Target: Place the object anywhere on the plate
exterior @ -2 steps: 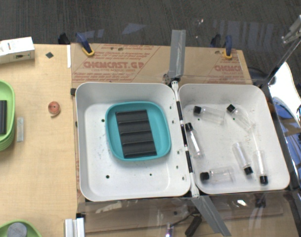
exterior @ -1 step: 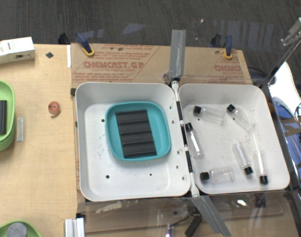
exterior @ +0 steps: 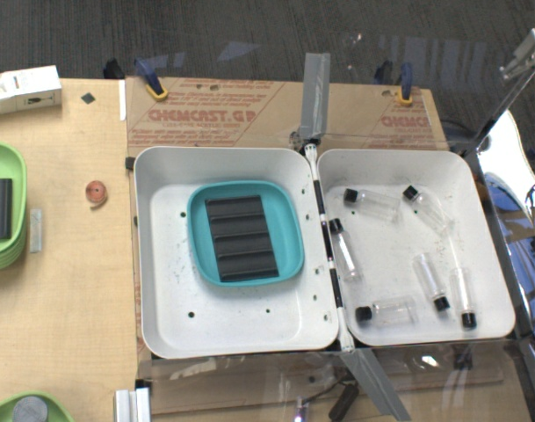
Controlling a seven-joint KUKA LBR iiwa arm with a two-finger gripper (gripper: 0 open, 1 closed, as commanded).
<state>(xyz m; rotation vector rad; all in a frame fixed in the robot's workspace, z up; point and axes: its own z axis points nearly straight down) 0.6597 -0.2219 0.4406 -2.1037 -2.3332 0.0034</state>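
Observation:
A teal square plate (exterior: pixel 287 236) lies in the left white bin (exterior: pixel 162 236), with a dark ribbed rack (exterior: pixel 241 237) resting on its middle. In the right white bin (exterior: pixel 487 236) lie several clear plastic vials with black caps: one near the top (exterior: pixel 369 202), one at the top right (exterior: pixel 422 204), one along the left wall (exterior: pixel 342 249), one at the bottom left (exterior: pixel 386 310) and two at the right (exterior: pixel 430 281) (exterior: pixel 462 295).
Brown cardboard (exterior: pixel 214 112) lies behind the bins, held by clamps (exterior: pixel 149 76) (exterior: pixel 405 86). A grey post (exterior: pixel 315 95) stands between the bins at the back. On the wooden bench to the left sit a green tray (exterior: pixel 12 236) and a small round reddish piece (exterior: pixel 95 192).

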